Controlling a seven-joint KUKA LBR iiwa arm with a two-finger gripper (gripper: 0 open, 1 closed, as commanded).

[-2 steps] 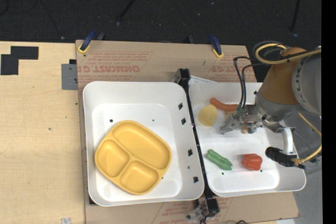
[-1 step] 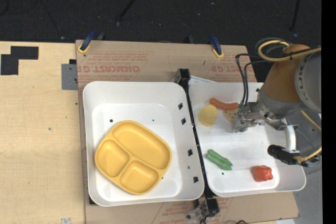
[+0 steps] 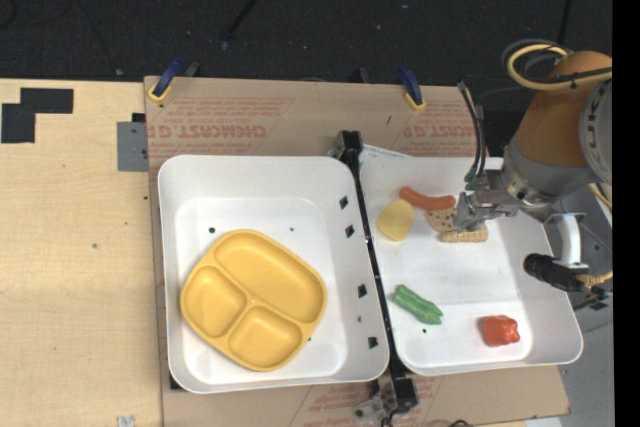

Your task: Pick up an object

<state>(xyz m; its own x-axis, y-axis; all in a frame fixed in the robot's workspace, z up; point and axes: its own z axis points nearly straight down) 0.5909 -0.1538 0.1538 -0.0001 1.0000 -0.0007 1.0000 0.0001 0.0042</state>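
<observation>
The right bin [image 3: 470, 345] holds several small items: an orange-red sausage [image 3: 427, 199], a pale yellow round piece [image 3: 395, 221], a tan cracker-like piece [image 3: 463, 235], a green pod [image 3: 417, 304] and a red lump [image 3: 499, 330]. My gripper [image 3: 478, 210] hangs low over the bin's back right part, directly above the tan piece and just right of the sausage. Its metal fingers point down at the tan piece, and whether they touch it is unclear.
The left bin [image 3: 190, 185] carries a yellow divided plate [image 3: 254, 298]. A black divider [image 3: 365, 255] runs between the bins. Blue-and-yellow clamps [image 3: 410, 87] hold the cardboard at the back. The grey and orange arm [image 3: 560, 130] fills the right side.
</observation>
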